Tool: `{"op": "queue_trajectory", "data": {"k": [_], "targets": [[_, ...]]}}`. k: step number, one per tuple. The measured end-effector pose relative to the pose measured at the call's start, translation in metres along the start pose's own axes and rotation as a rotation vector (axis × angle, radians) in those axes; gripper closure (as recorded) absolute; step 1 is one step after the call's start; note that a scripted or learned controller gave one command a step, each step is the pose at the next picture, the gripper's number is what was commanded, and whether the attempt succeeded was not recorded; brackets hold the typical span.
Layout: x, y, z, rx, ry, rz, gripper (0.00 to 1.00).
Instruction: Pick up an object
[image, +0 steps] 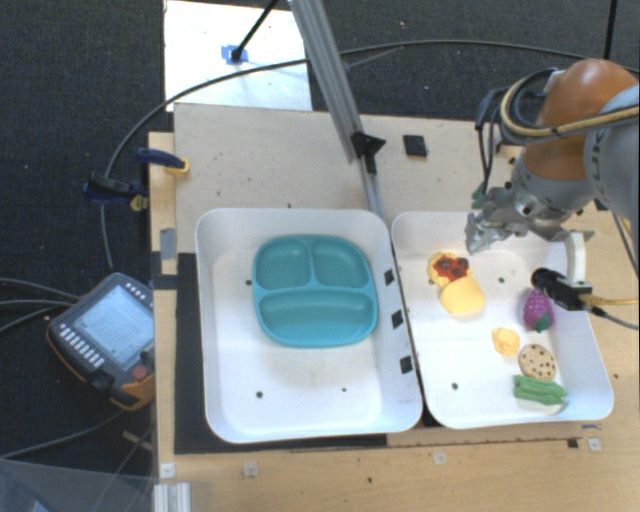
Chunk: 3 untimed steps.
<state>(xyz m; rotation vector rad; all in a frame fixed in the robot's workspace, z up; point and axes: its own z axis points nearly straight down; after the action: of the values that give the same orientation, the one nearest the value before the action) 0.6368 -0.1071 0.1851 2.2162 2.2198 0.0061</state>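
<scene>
My gripper (479, 237) hangs over the back of the right bin (440, 400), just right of and above a small pizza-like toy (449, 267) with red topping. A yellow rounded toy (462, 297) lies directly in front of the pizza piece. Further right in the same bin are a purple grape bunch (538, 310), a small yellow piece (506, 341), a spotted cookie (537, 361) and a green bean pod (540, 392). Nothing shows between the gripper's tips.
The left bin (230, 400) holds a teal divided plate (314, 290). A grey pole (335, 85) slants across the bench's back. A black block (415, 146) lies on the bench, a teach pendant (105, 337) on the floor at left.
</scene>
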Motion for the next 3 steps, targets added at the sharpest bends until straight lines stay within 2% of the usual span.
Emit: {"op": "queue_trajectory", "data": {"k": [1,3], "targets": [[0.000,0.002,-0.055,-0.002,0.000,-0.003,1.00],[0.102,-0.023,-0.067,0.005,0.003,-0.008,1.00]]}}
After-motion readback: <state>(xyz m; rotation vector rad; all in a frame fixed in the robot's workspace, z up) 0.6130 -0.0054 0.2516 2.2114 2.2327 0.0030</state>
